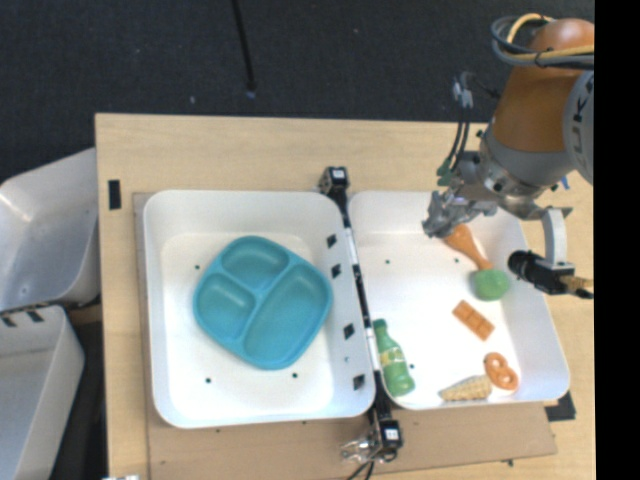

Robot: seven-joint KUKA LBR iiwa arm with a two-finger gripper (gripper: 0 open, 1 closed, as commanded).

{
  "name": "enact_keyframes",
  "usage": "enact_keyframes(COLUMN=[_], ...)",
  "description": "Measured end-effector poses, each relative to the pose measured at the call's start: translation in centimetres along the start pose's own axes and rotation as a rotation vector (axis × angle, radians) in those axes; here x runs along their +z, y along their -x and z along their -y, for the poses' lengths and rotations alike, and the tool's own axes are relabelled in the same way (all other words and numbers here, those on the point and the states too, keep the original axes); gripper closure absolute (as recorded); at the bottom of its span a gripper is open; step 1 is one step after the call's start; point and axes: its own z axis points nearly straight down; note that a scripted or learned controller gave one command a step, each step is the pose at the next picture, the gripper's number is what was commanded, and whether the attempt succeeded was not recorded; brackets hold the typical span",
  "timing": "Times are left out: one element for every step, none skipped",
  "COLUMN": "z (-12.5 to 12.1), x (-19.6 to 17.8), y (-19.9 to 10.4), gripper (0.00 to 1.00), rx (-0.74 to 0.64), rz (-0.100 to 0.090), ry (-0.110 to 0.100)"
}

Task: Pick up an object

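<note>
dark speckled floor (150, 38) lies behind a pale wooden bench (250, 153). a black cable (238, 28) crosses the floor. white containers (45, 238) stand left.

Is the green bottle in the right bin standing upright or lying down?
Lying down. The green bottle shows its full side from white cap to base, flat on the right bin floor beside the divider.

Light wooden desk (120, 158) seen from above, two shallow white bins side by side on it, left bin (160, 368), right bin (400, 213), touching along a central divider.

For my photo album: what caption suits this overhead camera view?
Robot end effector above an orange carrot in the right bin.
</note>
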Motion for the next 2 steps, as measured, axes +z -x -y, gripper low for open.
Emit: enact_keyframes(z=[-1.5, -3.6], x=[-0.5, -0.6], y=[-5.1, -9.7], gripper=[1.0, 1.0], rx=[-0.001, 0.0], rz=[-0.001, -0.001], ry=[0.0, 0.0])
